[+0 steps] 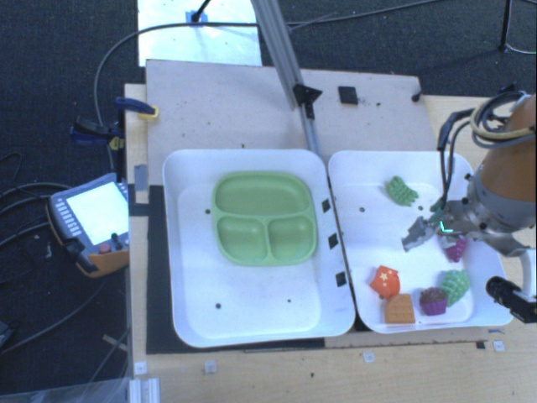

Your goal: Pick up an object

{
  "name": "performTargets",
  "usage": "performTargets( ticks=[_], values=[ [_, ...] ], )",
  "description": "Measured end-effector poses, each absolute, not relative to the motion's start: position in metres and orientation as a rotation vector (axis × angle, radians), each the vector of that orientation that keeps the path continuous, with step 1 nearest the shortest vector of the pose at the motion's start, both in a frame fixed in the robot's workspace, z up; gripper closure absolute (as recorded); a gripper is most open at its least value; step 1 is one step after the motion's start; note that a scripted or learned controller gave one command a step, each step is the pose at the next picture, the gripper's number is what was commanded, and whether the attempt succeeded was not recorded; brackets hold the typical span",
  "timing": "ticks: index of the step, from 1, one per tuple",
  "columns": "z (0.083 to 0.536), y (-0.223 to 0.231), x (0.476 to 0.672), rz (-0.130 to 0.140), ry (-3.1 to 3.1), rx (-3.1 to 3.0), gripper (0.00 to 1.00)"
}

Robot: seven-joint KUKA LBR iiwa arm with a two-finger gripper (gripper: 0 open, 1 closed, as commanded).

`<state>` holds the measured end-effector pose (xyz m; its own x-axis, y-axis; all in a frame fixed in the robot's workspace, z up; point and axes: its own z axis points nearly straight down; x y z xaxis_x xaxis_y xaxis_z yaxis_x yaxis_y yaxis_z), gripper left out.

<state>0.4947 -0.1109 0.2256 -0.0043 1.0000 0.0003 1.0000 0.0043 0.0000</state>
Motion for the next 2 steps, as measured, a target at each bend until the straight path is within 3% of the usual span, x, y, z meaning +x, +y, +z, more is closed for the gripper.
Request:
performTargets(
  ticks=[1,2],
  values=[
    [0.226,-0.111,0.495,-0.002,-2.227,-2.217,0.0],
    [0.169,-0.115,0.488,0.002,-2.221,-2.219,0.0]
  ],
)
